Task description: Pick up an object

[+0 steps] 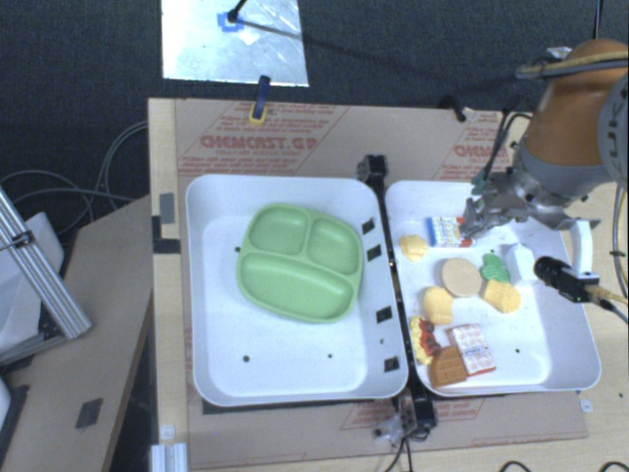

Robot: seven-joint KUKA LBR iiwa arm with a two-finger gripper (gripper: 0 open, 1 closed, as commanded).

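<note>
- The left bin (206,293) holds a green divided plate (300,264), lying flat near the bin's middle; it touches nothing else.
- The right bin (560,362) carries all the small toy foods, so the object to pick up is among them.
- At about 10 o'clock in that bin lies a small blue-and-red packet (444,229), with a yellow lump (414,249) just beside it at its 7 o'clock.
- Near the bin's middle sits a tan round biscuit (459,276); a second yellow piece (437,306) touches it at 7 o'clock.
- At 6 o'clock in the bin a red-and-white packet (472,346) lies against a brown cracker (448,366).
- A green piece (494,267) and a yellow corn-like piece (502,297) lie at 3 o'clock of the biscuit.
- The arm (575,116) reaches in from 3 o'clock, and the claw (479,216) hangs low over the bin's upper part, just beside the blue-and-red packet.
- Whether the claw is wide or narrow cannot be told; nothing shows between its tips.
- Judged step: the approach, with the grasp not yet made.
- The next move likely calls for centring over one piece, probably the packet, and descending clear of the bin wall.
</note>
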